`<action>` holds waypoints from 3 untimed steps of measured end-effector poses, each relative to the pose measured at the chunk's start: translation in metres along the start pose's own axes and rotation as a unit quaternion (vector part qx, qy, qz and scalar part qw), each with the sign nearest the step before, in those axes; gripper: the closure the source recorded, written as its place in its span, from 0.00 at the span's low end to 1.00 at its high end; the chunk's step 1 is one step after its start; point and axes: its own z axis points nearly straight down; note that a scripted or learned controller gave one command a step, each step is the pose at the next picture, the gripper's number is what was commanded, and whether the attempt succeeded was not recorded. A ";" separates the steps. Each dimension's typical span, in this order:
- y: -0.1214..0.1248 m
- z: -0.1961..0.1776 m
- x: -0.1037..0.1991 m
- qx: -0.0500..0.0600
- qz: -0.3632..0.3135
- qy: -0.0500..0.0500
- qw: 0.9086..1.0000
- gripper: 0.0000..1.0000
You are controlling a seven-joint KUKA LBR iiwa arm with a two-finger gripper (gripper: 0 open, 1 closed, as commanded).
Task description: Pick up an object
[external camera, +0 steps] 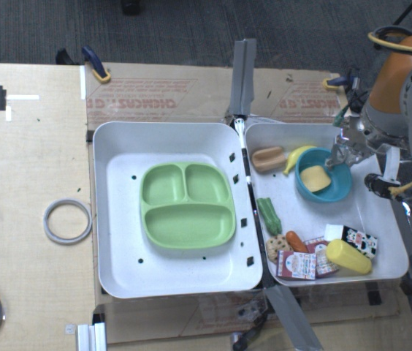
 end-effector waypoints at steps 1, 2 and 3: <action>0.001 0.000 -0.002 0.000 -0.010 0.001 1.000 1.00; 0.002 0.000 -0.003 0.000 -0.015 0.002 1.000 1.00; -0.001 0.000 0.003 -0.004 -0.022 -0.003 1.000 1.00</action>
